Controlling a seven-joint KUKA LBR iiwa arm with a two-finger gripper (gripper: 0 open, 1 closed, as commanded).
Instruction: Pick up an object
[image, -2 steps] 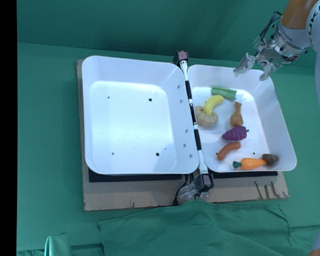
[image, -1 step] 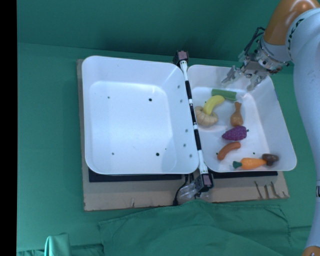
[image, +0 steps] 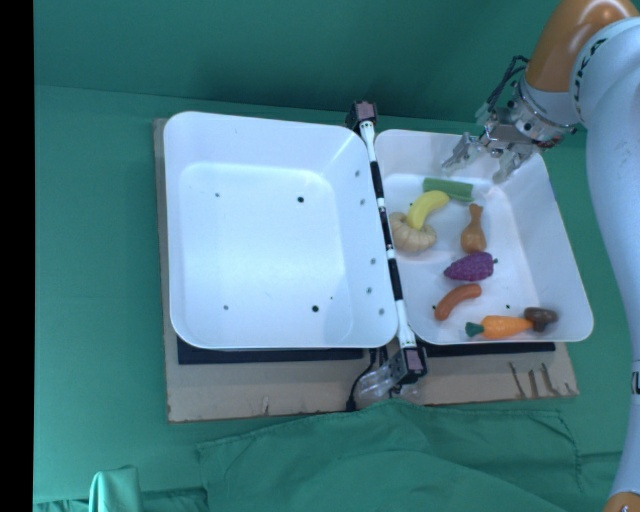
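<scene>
Hovering: gripper (image: 483, 158) open, over right bin (image: 560, 255) w/ toy food

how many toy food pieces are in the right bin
8. Green stick at the far end, banana and squash near the divider, drumstick, purple grapes mid-bin, sausage, carrot and mushroom at the near end. None looks hidden.

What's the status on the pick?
Gripper open, holding nothing, above the right bin's far edge. Nearest item: green stick, just below the jaws. Banana and drumstick lie close beside it.
</scene>
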